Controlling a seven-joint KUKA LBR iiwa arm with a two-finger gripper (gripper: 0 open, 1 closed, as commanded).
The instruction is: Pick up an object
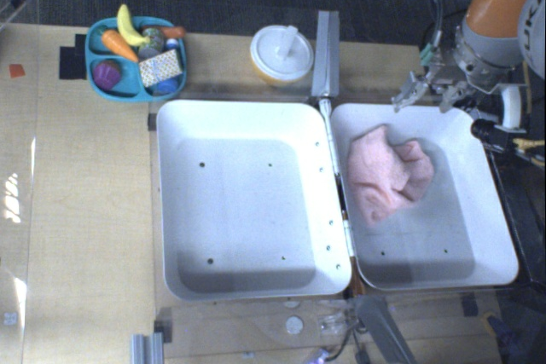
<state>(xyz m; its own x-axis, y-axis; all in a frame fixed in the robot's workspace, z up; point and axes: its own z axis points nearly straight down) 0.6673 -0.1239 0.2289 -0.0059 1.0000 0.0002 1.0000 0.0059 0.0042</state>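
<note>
Far to the left of the pincer [429, 91], on the bare tabletop [77, 183], sits a blue divided tray [135, 57] of toy food. Closer in, just beyond the bins, there is a white lidded cup [282, 53]. Neither seems at risk, being well apart from the arm's reach line.

The left bin [247, 200] lies down and left of the pincer, across the metal divider [324, 55]. A drop there would do no harm, but a cloth dragged over the shared rim could snag on the rim's edge.

The only candidate for picking is the pink cloth [390, 170], crumpled in the right bin [426, 243], below and slightly left of the pincer and clearly apart from it. The pincer hovers over that bin's far rim, holding nothing. Its small metal tips appear spread, so I judge it open, though the detail is fine.

The main hazard is the cloth's softness. A descent on a flat fold may pinch only a thin layer, which could slip free on lifting. A descent from the present spot, without moving inward first, would probably strike the rim. Pressing too deep could jam the tips against the bin floor.
</note>
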